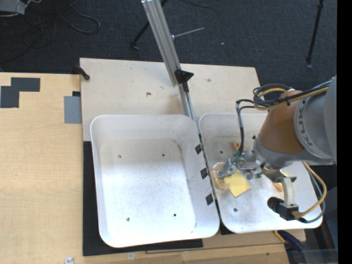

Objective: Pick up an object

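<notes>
While low in right bin (258, 224) | gripper (237, 170) touching yellow piece (239, 185), seemingly | grip unclear

- I see the left bin (144, 180), white and shallow, speckled with a few small dark marks on its floor.
- The right bin (258, 220) touches it along a shared edge where I count three small black clips (204, 173).
- Both sit on a pale board (137, 87) that carries a slanted aluminium rail (165, 43) with a black bracket (183, 77) partway down.
- To my left lies a light wooden tabletop (38, 175) with a dark L-shaped patch (19, 89) and a grey rectangle (71, 108).
- Beyond the board is dark carpet (236, 21) with loose cables (71, 15) and a thin black stand leg (314, 26).
</notes>
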Tool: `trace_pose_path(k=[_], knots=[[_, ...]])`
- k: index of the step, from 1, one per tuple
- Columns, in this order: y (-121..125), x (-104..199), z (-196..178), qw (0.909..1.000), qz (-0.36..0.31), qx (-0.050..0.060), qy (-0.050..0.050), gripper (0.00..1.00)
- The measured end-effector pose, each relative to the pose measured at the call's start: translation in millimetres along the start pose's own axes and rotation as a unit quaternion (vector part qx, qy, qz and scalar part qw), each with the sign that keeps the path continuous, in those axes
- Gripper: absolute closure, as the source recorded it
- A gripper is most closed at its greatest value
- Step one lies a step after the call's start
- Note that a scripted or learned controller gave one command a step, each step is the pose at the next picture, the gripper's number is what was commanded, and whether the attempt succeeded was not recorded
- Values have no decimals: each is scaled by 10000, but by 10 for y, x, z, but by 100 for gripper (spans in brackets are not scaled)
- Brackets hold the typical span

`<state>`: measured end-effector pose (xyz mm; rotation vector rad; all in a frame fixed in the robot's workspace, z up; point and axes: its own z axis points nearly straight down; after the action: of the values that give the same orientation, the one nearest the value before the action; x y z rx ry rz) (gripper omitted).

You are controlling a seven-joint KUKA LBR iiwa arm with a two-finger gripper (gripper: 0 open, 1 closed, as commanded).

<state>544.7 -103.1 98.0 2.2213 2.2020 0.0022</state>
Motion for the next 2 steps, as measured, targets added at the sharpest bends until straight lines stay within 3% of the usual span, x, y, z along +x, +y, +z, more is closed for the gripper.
trace_pose_path(k=[1,2], knots=[[-5,-18,-99,10000,39,5,6,100],[-21,21,-709,10000,-50,42,46,100]])
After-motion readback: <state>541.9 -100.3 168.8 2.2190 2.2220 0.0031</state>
